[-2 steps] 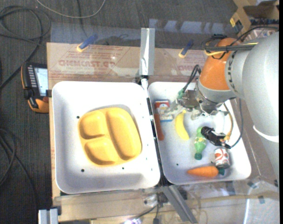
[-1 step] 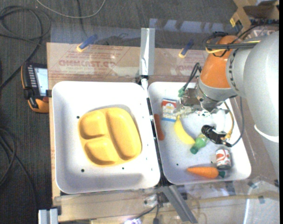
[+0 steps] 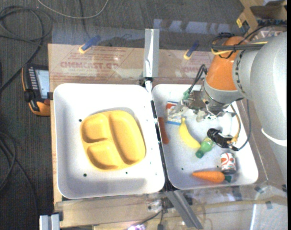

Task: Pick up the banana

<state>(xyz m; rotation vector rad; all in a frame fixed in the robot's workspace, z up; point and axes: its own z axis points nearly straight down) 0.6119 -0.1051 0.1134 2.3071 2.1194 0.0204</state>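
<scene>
The yellow banana [image 3: 187, 134] lies in the right bin [image 3: 246, 176], near its middle, curving from upper left to lower right. My gripper [image 3: 182, 108] hangs just above the banana's upper end, low over the bin and over a small blue, white and red box [image 3: 171, 114]. The grey arm with its orange band [image 3: 222, 78] reaches in from the right and hides the bin's back part.
A green bottle [image 3: 205, 147] touches the banana's lower end. A soda can [image 3: 226, 162] and a carrot [image 3: 210, 176] lie near the front right. A red stick [image 3: 163, 130] rests along the bin's left wall. The left bin [image 3: 64, 176] holds a yellow divided tray [image 3: 113, 139].
</scene>
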